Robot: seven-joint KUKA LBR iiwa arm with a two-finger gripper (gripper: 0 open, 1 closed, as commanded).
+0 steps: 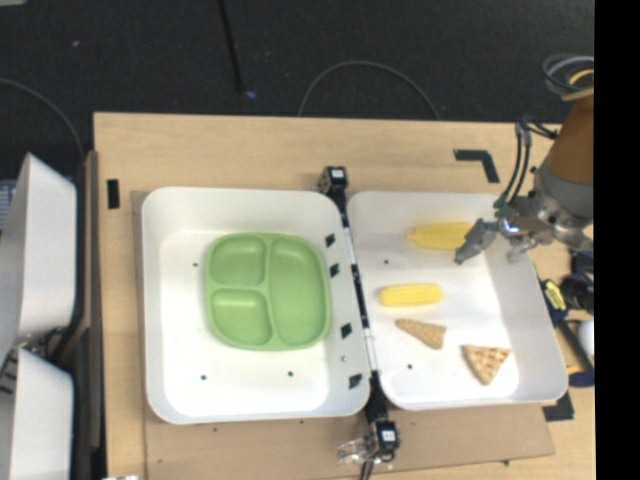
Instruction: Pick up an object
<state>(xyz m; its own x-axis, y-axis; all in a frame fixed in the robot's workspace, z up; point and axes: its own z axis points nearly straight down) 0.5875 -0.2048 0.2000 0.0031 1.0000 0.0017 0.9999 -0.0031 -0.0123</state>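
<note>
The right bin [530,308] holds a yellow banana-like piece [438,235] at the back and a shorter yellow piece [410,294] in the middle. A brown wedge [422,332] and a pizza slice [487,361] lie toward its front. My gripper [494,245] hangs over the bin's back right part, just right of the banana-like piece. It is open, with its left finger [469,248] close to that piece's right end. Nothing sits between the fingers.
A green divided plate [268,290] lies in the left bin [160,368]. A divider with black clips [352,298] runs between the bins. Cables and a black bracket [478,161] sit on the wooden bench behind the right bin.
</note>
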